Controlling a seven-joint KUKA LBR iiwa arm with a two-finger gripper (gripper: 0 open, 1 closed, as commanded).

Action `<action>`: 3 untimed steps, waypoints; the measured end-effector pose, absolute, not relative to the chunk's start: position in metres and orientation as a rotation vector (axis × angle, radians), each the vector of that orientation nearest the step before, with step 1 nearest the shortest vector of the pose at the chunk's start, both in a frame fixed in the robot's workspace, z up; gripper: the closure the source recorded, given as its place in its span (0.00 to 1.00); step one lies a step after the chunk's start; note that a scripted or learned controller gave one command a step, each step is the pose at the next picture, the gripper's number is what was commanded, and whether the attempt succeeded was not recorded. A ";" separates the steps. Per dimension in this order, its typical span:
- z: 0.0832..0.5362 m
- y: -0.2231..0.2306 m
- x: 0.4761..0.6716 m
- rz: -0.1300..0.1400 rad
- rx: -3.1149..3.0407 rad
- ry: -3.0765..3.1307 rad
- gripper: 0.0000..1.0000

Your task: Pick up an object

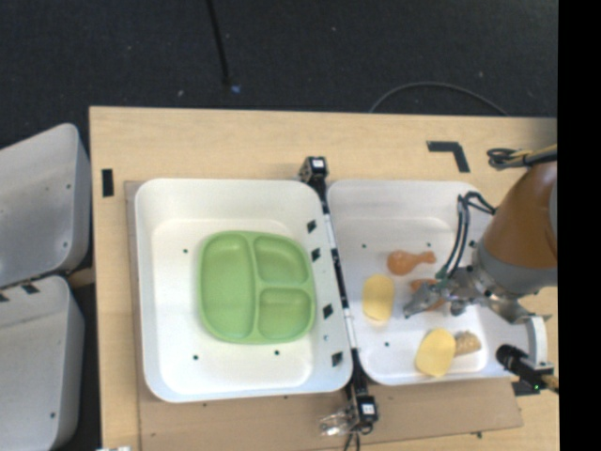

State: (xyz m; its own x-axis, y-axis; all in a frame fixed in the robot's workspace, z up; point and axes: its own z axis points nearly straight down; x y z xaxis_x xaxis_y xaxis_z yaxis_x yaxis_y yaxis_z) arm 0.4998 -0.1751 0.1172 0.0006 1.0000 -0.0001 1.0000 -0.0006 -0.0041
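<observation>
Gripper (424,299) low in the right bin (394,200), dark fingers pointing toward the view's left, just right of the pale yellow piece. Opening of the fingers not readable from this angle; nothing visibly between them. Grey arm (512,271) with orange band (531,219) coming in from the right, dark cables looping over the wrist.

Four small things in the right bin. Pale yellow piece (377,299): rounded, soft-edged, roughly oblong, matte, standing near the bin's left wall. Orange chicken-drumstick-shaped toy (411,261): bulbous end at the left, thin end toward the right, lying just above the gripper and apart from it. Second yellow piece (435,352): rounder, slightly deeper yellow, near the bin's front wall. Small tan object (467,344) touching or just beside that second yellow piece on its right; shape too small to tell.

Left bin (150,280) holding a light green divided plate (255,287), three compartments, rounded corners, lying flat near the middle.

Both bins side by side on a light wooden bench (216,139). White chair-like shapes (38,214) at the far left, dark floor above.
</observation>
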 end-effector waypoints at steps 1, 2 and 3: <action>0.100 -0.176 0.500 0.003 -2.224 -2.218 0.00; 0.111 -0.177 0.501 -0.002 -2.234 -2.212 1.00; 0.167 -0.170 0.496 -0.004 -2.221 -2.229 1.00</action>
State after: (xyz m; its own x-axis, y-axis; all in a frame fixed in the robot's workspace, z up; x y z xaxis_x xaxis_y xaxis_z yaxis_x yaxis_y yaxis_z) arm 0.4963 -0.1702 0.1669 -0.0037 1.0000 -0.0020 1.0000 0.0037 0.0057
